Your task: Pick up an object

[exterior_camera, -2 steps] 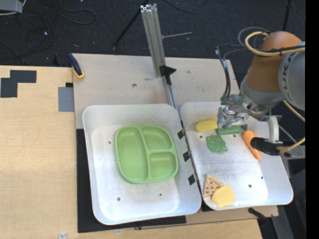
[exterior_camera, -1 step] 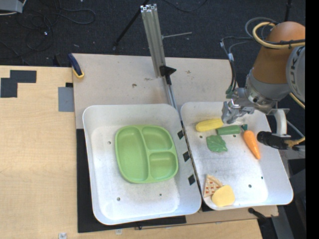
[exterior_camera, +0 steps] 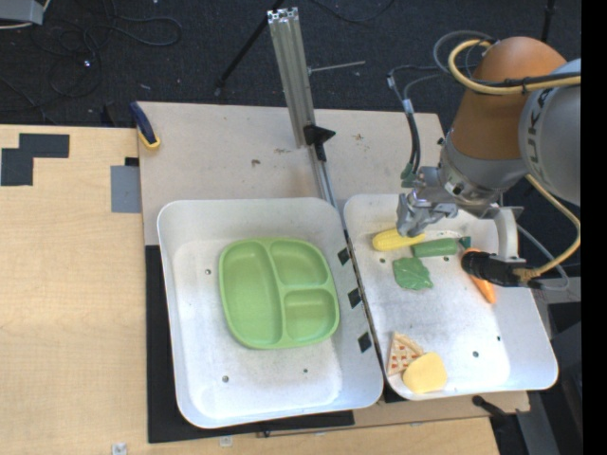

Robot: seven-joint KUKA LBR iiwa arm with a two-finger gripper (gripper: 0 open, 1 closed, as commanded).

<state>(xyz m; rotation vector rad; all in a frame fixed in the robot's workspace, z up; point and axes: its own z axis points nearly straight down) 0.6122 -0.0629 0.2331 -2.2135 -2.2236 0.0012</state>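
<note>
My gripper [exterior_camera: 414, 224] hangs low over the far part of the right bin [exterior_camera: 455, 349], just above a yellow banana-like piece [exterior_camera: 394, 242]. Beside that piece lies a dark green stick [exterior_camera: 438, 248], and a green leaf-shaped item [exterior_camera: 412, 273] sits just in front. An orange carrot-like object [exterior_camera: 483, 282] lies near the bin's right wall. At the near edge rest a waffle-patterned wedge [exterior_camera: 402, 353] and a yellow block [exterior_camera: 425, 373]. Nothing shows between the fingers.
The left bin [exterior_camera: 190, 368] holds a green divided plate [exterior_camera: 280, 292]. An upright metal post [exterior_camera: 294, 74] stands behind the two bins. A blue and yellow tool [exterior_camera: 145, 126] lies at the bench's far left corner. Cables loop around the arm's wrist.
</note>
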